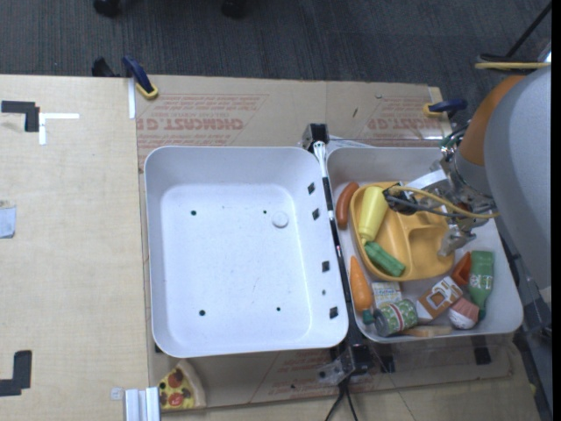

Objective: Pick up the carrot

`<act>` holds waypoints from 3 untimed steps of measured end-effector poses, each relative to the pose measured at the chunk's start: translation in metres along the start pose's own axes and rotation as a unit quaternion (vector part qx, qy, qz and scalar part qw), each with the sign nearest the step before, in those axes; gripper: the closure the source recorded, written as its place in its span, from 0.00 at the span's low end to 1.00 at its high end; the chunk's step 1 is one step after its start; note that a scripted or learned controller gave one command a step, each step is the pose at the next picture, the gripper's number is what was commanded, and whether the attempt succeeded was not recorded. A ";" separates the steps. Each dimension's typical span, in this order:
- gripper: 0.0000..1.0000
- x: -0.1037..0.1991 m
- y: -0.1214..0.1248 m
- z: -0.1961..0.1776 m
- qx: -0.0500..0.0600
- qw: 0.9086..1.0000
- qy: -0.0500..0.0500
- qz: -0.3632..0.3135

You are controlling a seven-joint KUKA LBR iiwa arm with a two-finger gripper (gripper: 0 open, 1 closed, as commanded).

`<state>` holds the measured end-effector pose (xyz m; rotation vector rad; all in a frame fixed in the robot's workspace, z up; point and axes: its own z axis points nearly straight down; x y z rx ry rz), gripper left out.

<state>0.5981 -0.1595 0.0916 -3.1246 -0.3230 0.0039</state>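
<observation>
1. Camera view, looking down: two shallow white plastic bins sit side by side on a brown cardboard sheet (263, 112), which lies on a pale wooden bench (61, 261).
2. The left white bin (175, 323) has a small white disc (280, 220) lying on its floor, toward the upper right.
3. Over to the right white bin (386, 156), and it is crowded. A yellow plastic bowl-shaped toy (412, 244) takes the middle, with a pale yellow corn-like piece (370, 213) leaning on its left rim and a green pickle-shaped toy (384, 260) lying across its lower left edge.
4. Here is the target: the orange toy carrot (359, 286) lies along the right bin's left wall, just below the yellow bowl, running lengthwise toward the near edge.
5. A second orange-red sausage-shaped piece (346, 202) rests higher up against the same wall.
6. Near the front wall: a small tin can with a green label (394, 316), a brown-and-white packet (441, 297), a green bottle-shaped toy (480, 274).
7. The grey arm with its orange band (491, 121) comes in from the right; the two-finger gripper (458, 226) sits over the yellow bowl's right side, well apart from the carrot.
8. Jaws: cables and dark hardware crowd them, so I cannot tell whether they are spread or closed.
9. A toy pizza slice (178, 388) lies on the cardboard below the left bin.
</observation>
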 end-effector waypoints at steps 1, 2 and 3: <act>0.00 0.021 0.057 -0.001 0.006 1.000 0.003 -0.014; 0.00 -0.001 -0.022 0.000 0.001 1.000 0.000 0.000; 0.00 -0.048 -0.035 -0.006 -0.005 0.999 0.010 -0.044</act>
